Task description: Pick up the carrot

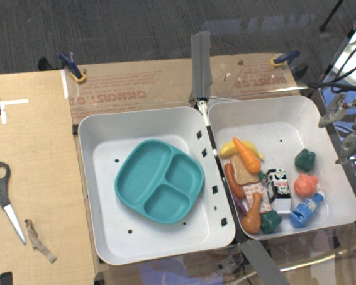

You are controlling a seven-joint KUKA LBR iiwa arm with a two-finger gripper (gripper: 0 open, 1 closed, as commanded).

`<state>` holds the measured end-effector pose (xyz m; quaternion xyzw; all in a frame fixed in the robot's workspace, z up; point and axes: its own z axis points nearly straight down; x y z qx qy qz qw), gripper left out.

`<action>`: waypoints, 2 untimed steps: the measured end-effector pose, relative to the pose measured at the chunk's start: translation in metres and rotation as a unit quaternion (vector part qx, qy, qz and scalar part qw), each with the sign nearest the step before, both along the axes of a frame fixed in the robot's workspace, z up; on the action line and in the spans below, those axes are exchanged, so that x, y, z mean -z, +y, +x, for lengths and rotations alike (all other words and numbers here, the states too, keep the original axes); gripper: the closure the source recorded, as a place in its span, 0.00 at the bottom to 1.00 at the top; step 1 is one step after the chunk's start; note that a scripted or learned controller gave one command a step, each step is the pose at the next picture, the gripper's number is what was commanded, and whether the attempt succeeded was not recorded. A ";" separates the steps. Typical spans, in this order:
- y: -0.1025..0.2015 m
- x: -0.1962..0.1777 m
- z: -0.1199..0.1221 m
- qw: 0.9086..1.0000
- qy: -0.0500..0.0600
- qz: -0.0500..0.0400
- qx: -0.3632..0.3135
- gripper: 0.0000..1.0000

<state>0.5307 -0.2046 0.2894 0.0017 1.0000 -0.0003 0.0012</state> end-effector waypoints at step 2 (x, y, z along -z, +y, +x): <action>0.111 0.190 0.077 0.999 0.000 0.000 -0.050 0.00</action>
